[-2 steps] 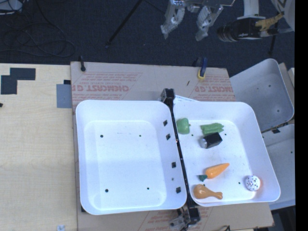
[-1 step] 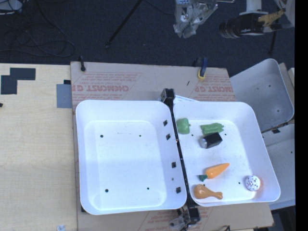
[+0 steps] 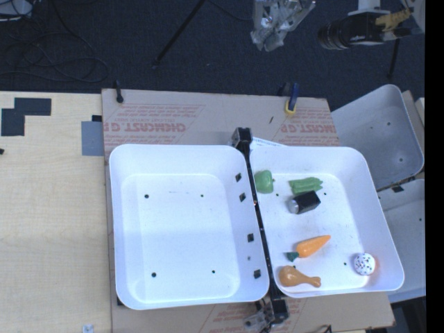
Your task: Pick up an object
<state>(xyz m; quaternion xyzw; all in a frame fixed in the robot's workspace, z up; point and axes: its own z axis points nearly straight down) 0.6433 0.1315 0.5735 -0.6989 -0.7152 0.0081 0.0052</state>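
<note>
The gripper [image 3: 272,21] is up high at the top of the view, far behind the right bin [image 3: 378,207], over the dark floor. I cannot tell how it is set, because it is small and blurry.

All the toys lie in the right bin, well apart from the gripper. A green lump [image 3: 263,181] sits close to the wall between the two bins. Just beside it lie a green pepper [image 3: 305,184] and a black cup [image 3: 304,202] on its side, touching or nearly so. Nearer the front lie an orange carrot [image 3: 311,246] and a tan drumstick [image 3: 298,277] by the front wall. A white spotted ball [image 3: 363,263] sits in the front corner.

There is bare white floor in the middle of the right bin. The left bin [image 3: 125,220] sits next to it.
</note>
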